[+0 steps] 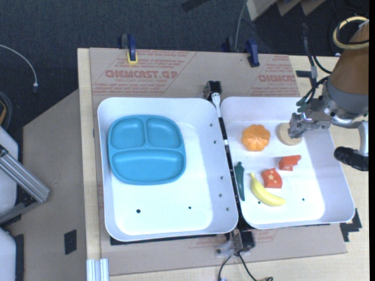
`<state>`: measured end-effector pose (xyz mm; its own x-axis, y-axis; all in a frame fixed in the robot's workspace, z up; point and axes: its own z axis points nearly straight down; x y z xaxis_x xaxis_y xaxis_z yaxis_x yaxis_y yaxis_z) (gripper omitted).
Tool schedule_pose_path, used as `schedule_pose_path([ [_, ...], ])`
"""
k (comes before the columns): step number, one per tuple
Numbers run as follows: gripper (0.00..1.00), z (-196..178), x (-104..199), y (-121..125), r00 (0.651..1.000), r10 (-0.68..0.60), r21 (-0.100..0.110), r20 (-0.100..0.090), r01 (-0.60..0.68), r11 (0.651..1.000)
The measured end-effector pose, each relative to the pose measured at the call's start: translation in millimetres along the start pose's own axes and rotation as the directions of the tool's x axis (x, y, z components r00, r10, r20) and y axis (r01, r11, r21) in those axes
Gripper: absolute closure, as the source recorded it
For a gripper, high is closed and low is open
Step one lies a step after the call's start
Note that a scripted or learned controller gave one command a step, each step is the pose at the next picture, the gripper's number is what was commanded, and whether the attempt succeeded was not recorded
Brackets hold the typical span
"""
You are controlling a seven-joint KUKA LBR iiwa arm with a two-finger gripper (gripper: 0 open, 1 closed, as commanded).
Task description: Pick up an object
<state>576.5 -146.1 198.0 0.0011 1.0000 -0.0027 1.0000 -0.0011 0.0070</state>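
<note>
In the right bin point(316, 212) lie an orange pumpkin-shaped toy point(256, 137), a tan round disc point(285, 136), two red pieces point(290, 162) point(272, 178), a yellow banana point(266, 193) and a dark green pepper point(239, 180). My gripper point(297, 127) hangs over the tan disc at the bin's back right, its tip right at the disc's edge. The arm comes in from the right.
The left bin point(176, 215) holds a blue sectioned plate point(146, 149). A black divider strip point(222, 139) runs between the bins. Blue clamps point(132, 48) sit at the board's back edge, and cables hang behind the bench.
</note>
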Motion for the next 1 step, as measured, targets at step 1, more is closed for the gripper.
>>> schedule_pose_path([
  [1, 1.0, -56.6, -9.9, 6.7, 1.0, -0.001, -0.002, 0.001, 0.001, 1.0],
])
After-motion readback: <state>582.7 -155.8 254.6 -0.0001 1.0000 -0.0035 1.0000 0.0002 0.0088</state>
